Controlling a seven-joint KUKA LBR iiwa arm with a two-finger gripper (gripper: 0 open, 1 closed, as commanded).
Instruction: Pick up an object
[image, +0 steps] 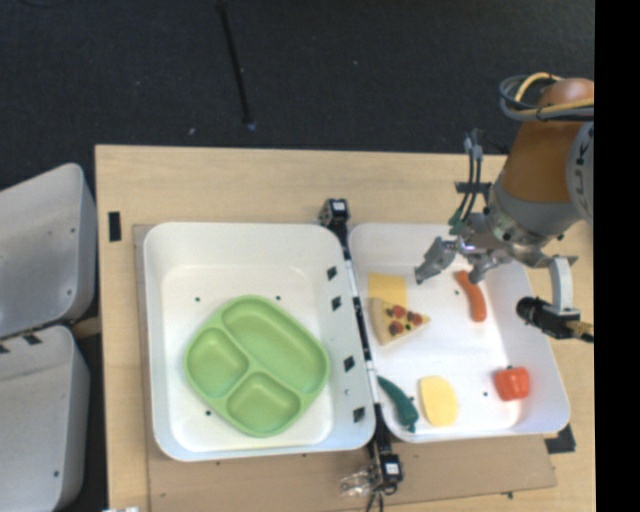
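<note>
My gripper (458, 266) hangs over the back of the right bin (452, 428) with its two grey fingers spread open and nothing between them. An orange sausage (473, 297) lies just below and to the right of the fingertips. A yellow cheese wedge (388, 289) and a pizza slice (400, 323) lie to the left of the gripper. Nearer the front of the bin are a pale yellow piece (438, 400), a red pepper (511, 383) and a dark green pepper (397, 400).
The left bin (170, 260) holds a green divided plate (257, 363). A raised divider (352, 320) separates the two bins. The grey arm with its orange band (545, 150) comes in from the upper right. White chairs (40, 300) stand at the far left.
</note>
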